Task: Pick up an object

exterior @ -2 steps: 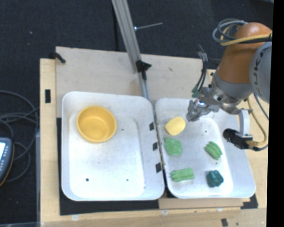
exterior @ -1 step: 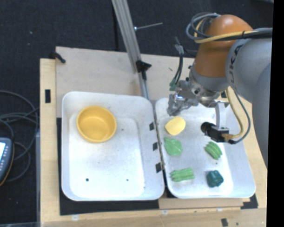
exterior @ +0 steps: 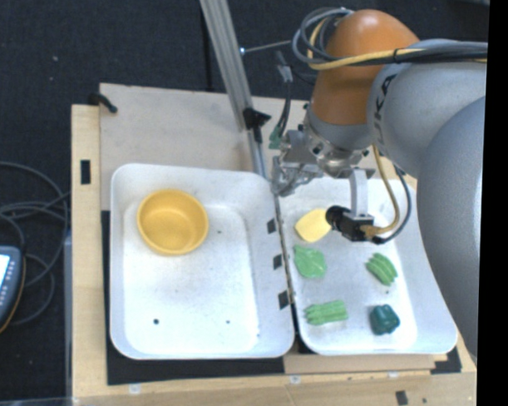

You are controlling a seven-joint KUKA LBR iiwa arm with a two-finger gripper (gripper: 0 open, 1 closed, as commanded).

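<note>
- Your bench [exterior: 182,129] is a pale board on a dark floor, and it bears two shallow white bins side by side: the left bin [exterior: 192,321] and the right bin [exterior: 424,325].
- The objects you could pick lie in the right bin: a pale yellow piece [exterior: 312,226] near the bin's left wall, with a light green lump [exterior: 310,262] just below it.
- Further down you see a ridged green piece [exterior: 327,311], and to its right a dark green block [exterior: 384,319].
- A second ridged green piece [exterior: 381,268] lies above that block.
- The gripper [exterior: 286,184] hangs over the divide between the bins, up and to the left of the yellow piece and apart from it; you can't tell how its fingers stand.
- In the left bin, a yellow bowl [exterior: 173,222] sits upright in the upper left part.
- A metal rail [exterior: 230,64] slants down from the top towards the gripper.
</note>
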